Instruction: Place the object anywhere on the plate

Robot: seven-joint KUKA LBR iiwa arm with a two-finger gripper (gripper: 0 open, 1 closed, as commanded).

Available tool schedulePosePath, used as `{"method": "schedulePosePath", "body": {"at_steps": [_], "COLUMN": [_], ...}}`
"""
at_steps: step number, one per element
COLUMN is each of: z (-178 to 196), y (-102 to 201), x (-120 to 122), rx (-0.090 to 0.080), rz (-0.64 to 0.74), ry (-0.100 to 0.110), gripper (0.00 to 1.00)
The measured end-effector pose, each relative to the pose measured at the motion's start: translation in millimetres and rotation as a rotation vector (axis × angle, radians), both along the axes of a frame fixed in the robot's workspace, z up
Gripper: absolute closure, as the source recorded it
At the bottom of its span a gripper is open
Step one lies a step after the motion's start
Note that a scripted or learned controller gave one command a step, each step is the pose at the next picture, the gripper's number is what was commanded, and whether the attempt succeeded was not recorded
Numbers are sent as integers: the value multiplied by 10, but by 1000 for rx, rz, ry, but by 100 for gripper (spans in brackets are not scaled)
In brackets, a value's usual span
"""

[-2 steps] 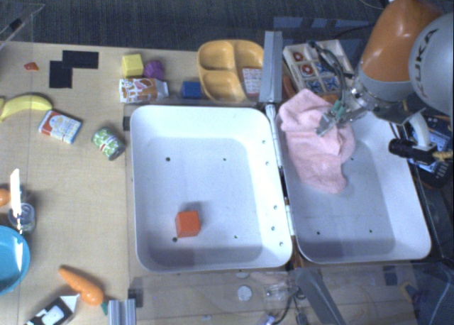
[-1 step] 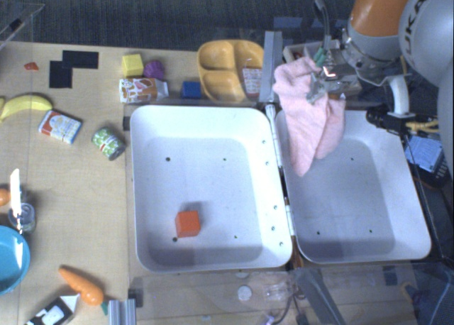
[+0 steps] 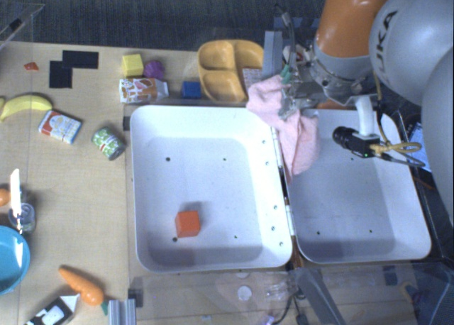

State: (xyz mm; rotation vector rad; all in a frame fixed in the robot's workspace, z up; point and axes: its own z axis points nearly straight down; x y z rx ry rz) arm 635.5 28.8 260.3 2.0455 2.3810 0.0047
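Looming grey arm (image 3: 418, 40) ended in the gripper (image 3: 289, 107), its fingers apparently pinched shut on the top fold of a pink cloth (image 3: 303, 142) that hung over the seam between the two bins. Soft, light and floppy, the cloth would probably sag and trail, so a bunched pinch suited it. Just behind the left bin (image 3: 213, 146) sat a yellow divided plate (image 3: 227, 68).

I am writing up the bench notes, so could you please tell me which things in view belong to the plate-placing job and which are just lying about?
Job: pink cloth, likely the object; yellow divided plate.
Lying about: orange cube in the left bin, banana, carrot, green can, blue dish, yellow block.
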Motion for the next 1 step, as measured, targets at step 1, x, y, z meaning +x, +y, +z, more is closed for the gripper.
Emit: {"method": "schedulePosePath", "body": {"at_steps": [1], "z": [-513], "y": [694], "x": [-501], "rx": [0], "rz": [-15], "ry": [3], "gripper": [100]}}
